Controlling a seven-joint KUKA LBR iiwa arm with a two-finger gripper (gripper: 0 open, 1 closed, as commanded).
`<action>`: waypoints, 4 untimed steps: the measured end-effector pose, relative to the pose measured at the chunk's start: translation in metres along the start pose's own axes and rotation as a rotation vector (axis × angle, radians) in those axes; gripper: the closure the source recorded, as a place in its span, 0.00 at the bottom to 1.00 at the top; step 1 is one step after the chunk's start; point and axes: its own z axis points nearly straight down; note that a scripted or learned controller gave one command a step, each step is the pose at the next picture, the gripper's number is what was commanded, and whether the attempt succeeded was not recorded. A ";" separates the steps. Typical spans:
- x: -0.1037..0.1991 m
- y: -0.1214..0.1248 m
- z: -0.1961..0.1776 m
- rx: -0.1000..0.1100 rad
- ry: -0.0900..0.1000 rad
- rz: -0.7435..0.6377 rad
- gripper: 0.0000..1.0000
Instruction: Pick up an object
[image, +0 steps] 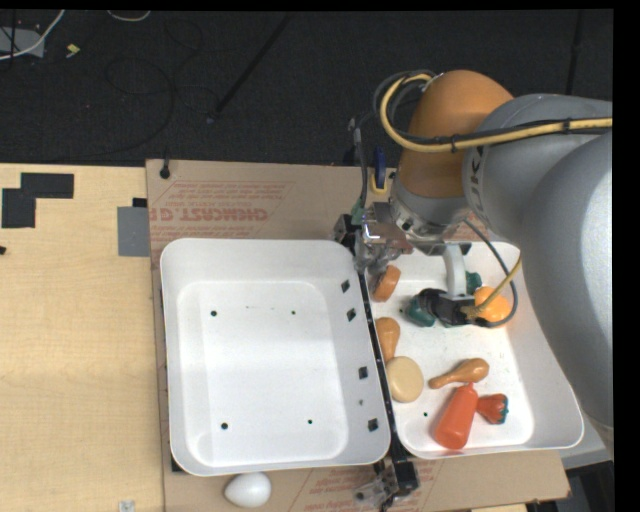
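Observation:
My gripper (373, 255) hangs low over the far left corner of the right bin (545, 400), close to the wall shared with the left bin. A small orange-brown piece (386, 281) lies right under and touching the gripper's tip; whether it is gripped is hidden. Further toward the front along that wall lie a tan piece (387, 335) and a round beige disc (405, 379). A tan drumstick (460, 373), an orange-red carrot shape (455, 416) and a small red pepper (492, 407) lie in the bin's front half.
The left bin (180, 330) stands beside it, sharing a wall with black clips (362, 372). A white egg (247, 489) lies outside on the cardboard at the front. An orange-yellow piece (490, 303) rests at the right bin's middle right. The arm's bulk covers the right side.

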 end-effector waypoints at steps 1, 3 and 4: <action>0.080 0.000 -0.015 0.005 -0.002 0.002 1.00; 0.194 0.002 -0.317 -0.009 0.003 0.002 1.00; 0.137 0.001 -0.257 0.015 -0.007 0.014 1.00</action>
